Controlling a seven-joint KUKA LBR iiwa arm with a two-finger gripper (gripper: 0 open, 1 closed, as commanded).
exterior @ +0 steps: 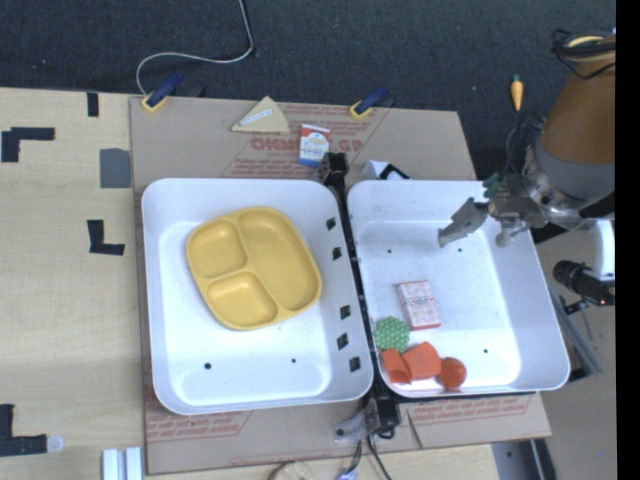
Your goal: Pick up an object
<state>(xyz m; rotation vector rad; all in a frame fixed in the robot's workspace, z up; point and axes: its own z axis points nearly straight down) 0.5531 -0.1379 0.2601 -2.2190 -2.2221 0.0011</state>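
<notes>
Grey pincer (478, 222), fingers spread and empty, should descend squarely over the pink card (418, 303) below-left of it.

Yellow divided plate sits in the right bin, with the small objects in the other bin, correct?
Not quite. The camera view shows the yellow divided plate in the left bin. The small objects, a pink box, a green piece and orange pieces, lie in the right bin.

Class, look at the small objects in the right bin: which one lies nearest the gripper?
The pink-and-white box. It lies alone mid-bin, closer to the gripper than the green and orange pieces at the front.
</notes>
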